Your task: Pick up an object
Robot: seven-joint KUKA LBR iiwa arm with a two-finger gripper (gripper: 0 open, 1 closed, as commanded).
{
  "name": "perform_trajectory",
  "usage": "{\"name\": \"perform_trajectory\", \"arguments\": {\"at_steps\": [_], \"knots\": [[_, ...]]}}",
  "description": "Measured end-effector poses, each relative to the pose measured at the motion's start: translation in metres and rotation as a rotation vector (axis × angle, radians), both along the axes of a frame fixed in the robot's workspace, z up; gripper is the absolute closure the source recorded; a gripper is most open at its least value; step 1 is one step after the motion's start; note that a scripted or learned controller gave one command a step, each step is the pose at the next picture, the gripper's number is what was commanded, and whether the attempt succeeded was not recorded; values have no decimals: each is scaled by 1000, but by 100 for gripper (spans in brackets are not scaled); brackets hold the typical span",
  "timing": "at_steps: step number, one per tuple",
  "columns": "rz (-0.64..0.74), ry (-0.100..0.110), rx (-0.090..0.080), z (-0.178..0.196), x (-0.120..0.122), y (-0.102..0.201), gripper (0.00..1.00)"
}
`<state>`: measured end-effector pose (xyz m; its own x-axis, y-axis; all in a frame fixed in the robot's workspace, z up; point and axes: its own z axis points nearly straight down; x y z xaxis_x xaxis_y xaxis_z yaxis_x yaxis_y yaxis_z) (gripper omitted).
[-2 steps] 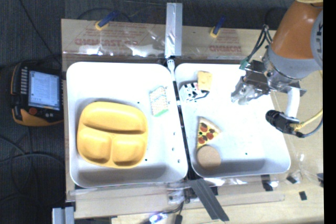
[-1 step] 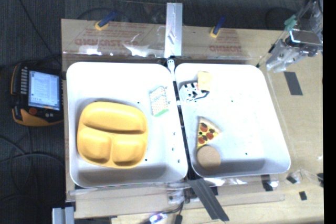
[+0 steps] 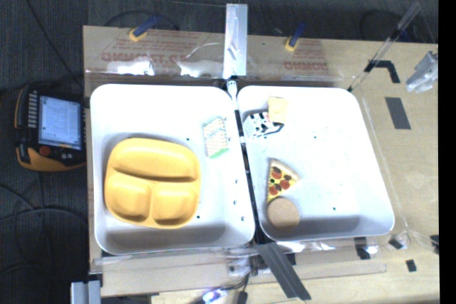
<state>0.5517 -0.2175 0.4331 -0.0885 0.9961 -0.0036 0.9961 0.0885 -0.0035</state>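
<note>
- end effector: i cannot tell whether it is spread, pressed together or pinching anything, so nothing counts as picked up yet.
- the task allows any object. the left bin (image 3: 96, 153) holds a large yellow divided plate (image 3: 153, 181) lying flat, and a small green-and-white packet (image 3: 215, 137) near the wall between the bins.
- the right bin (image 3: 356, 153) holds a toy pizza slice (image 3: 281, 179) with a round brown cookie (image 3: 283, 212) touching or just beside its wide end. a pale yellow block (image 3: 277, 108) sits near the far wall, and a small black-and-white piece (image 3: 261, 126) lies just beside it.
- risk: the plate looks too broad for a two-finger grasp across its body, so only a rim pinch seems likely to hold.
- risk: the pizza slice, packet and cookie lie low and flat, so a descent that stops short would probably close on air.
- risk: most small items crowd the wall between the bins. a grasp there could strike the wall or nudge the target away.
- risk: the slice and cookie are so close that closing on one may drag or catch the other.
- the table (image 3: 413, 174) beside the right bin offers the clearest approach.
</note>
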Motion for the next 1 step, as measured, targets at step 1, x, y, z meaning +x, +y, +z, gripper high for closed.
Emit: {"name": "perform_trajectory", "arguments": {"at_steps": [1], "knots": [[292, 0, 0, 0, 57, -6, 100]]}}
